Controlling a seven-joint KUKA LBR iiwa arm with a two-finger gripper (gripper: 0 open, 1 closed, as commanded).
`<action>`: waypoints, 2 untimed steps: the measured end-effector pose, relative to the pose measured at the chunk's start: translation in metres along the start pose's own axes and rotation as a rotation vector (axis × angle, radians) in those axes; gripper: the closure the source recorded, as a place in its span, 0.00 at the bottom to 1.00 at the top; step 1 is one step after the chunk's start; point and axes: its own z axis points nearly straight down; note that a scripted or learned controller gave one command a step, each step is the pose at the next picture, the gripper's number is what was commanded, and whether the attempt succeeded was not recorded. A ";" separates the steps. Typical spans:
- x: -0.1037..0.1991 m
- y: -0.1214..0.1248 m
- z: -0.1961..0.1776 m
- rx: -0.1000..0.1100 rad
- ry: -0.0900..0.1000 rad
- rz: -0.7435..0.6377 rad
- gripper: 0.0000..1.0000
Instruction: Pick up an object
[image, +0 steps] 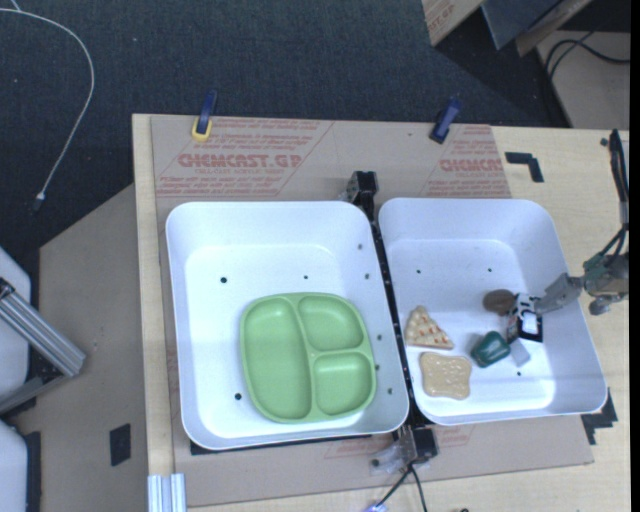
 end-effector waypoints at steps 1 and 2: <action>0.004 -0.002 0.063 0.004 0.002 0.000 0.00; 0.007 0.003 0.107 0.003 0.002 -0.001 0.00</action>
